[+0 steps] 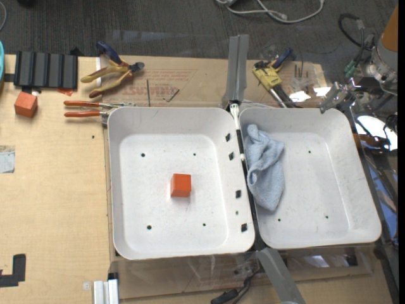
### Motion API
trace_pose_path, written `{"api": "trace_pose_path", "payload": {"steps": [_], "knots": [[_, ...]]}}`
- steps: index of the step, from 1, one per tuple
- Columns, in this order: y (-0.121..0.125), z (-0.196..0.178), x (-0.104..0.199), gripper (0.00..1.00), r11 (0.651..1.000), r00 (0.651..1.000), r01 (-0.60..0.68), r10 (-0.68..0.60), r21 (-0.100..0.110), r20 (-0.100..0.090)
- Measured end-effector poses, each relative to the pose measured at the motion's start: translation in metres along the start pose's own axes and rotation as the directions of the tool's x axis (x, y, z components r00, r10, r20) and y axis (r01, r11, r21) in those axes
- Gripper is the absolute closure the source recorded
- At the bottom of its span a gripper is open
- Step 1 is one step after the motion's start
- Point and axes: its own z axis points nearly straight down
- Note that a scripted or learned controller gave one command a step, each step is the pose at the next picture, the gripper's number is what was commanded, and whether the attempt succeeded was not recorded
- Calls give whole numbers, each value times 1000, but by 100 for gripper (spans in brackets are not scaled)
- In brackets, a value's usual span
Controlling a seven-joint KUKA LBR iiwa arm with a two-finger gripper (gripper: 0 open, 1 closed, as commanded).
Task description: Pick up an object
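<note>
1. The tool [342,95] sits at the upper right, just past the far corner of the right bin [354,170]; whether it is open or closed cannot be told, and nothing is visibly held in it.
2. The step in hand appears to be the approach, so the arm should travel over a bin and descend straight down onto one chosen object.
3. The orange cube [181,185] lies alone near the middle of the left bin [126,170], well apart from the walls. It looks small, rigid and flat-sided, likely the easier grasp; align with two opposite faces.
4. The pale blue cloth [264,164] lies crumpled against the right bin's left wall, soft and lumpy; pinching a raised fold would probably work best.
</note>
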Motion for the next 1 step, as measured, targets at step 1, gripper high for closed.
{"api": "trace_pose_path", "payload": {"steps": [1], "knots": [[6, 145, 8, 0, 997, 997, 77, -77, -5, 2]]}}
